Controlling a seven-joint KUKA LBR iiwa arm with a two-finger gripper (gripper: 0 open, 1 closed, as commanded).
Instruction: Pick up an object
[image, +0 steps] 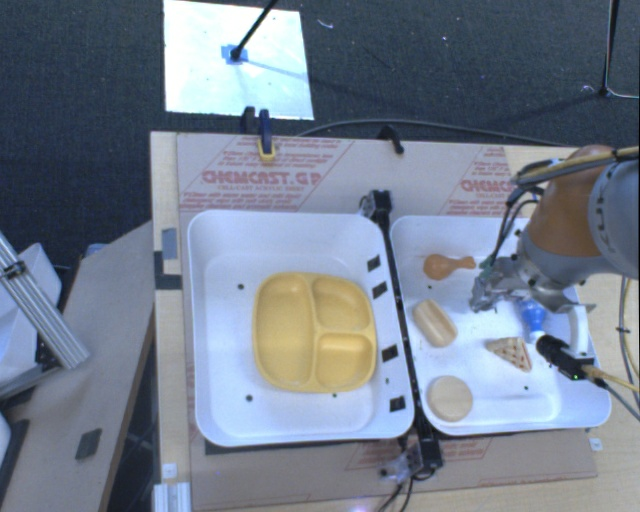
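The right bin (575, 405) holds a tan chicken drumstick (446, 265) at its back, a tan bread roll (434, 323) near the divider, a round beige cookie (450, 397) at the front, a pizza-slice wedge (510, 352), and a small blue bottle (532, 320). My gripper (490, 296) hangs low over the bin's middle, just left of the blue bottle and right of the bread roll. Nothing shows between its fingers.
The left bin (215, 300) holds a yellow divided plate (315, 332). A black clip strip (392, 300) runs between the bins. The orange-banded arm (570, 215) crosses the right bin's back right corner. Cables (600, 375) trail over the right rim.
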